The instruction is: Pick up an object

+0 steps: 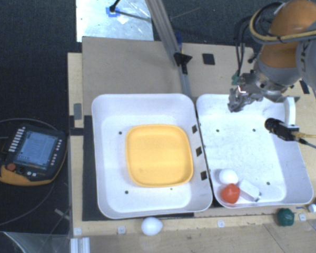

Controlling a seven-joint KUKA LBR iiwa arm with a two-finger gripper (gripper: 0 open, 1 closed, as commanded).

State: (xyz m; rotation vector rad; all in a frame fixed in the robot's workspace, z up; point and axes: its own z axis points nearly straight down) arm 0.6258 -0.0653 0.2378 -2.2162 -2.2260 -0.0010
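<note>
Arm (289, 30) bent in from the right, wrist turned down, end effector (237, 103) over far edge of right bin (289, 162). Fingers too small and dark: cannot tell. Red ball (230, 193), white ball (228, 176), white block (249, 190) in near corner of this bin, well apart from end effector.

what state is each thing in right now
pincer: above the right bin's far left corner, holding nothing
yellow plate: flat, upright in left bin
red ball: in right bin's near corner, touching white ball
white egg: outside the bins, on the bench
</note>
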